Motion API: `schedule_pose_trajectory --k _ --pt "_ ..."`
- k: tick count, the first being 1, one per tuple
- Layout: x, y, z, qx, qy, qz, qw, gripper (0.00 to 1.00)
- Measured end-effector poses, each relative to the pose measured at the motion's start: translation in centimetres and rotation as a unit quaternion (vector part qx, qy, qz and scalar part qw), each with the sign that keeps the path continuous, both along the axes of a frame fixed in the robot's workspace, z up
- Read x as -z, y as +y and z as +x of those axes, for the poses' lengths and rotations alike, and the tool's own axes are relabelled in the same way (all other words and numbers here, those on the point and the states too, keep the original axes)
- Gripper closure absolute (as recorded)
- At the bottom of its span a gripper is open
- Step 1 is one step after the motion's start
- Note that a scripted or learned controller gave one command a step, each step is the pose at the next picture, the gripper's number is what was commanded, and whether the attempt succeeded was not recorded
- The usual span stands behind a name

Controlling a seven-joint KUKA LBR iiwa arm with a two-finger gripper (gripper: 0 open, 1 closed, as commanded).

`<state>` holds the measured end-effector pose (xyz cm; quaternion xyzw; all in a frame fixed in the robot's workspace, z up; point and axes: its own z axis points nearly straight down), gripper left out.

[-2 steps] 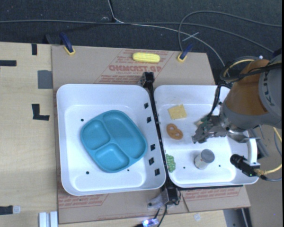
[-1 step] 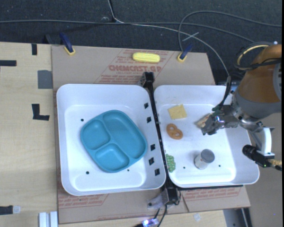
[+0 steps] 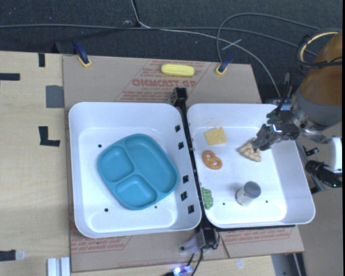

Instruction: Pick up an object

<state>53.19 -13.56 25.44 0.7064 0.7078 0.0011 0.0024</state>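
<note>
In the right bin (image 3: 293,209) lie a yellow square cracker (image 3: 215,135), a brown pretzel (image 3: 212,160), a tan pizza-like wedge (image 3: 249,152), a grey cylinder (image 3: 248,192) and a small green piece (image 3: 207,198) by the left wall. My gripper (image 3: 263,140) reaches in from the right and hangs low over the bin's right half. Its tip is right at the upper right edge of the wedge; whether it touches the wedge is unclear.
The left bin (image 3: 80,125) holds a blue divided plate (image 3: 137,170). A yellow corn-like object (image 3: 177,69) lies on the cardboard behind the bins. Cables run across the dark floor at the back. The arm's grey body (image 3: 322,96) stands over the bench's right edge.
</note>
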Motion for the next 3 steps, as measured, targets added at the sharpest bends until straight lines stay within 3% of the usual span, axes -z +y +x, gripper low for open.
schedule_pose_trajectory --k 1,3 --pt "-0.1 4.6 2.2 -0.002 0.003 0.0015 1.0 1.0" --pt "3.1 14.4 4.4 -0.002 0.004 0.0011 1.0 1.0"
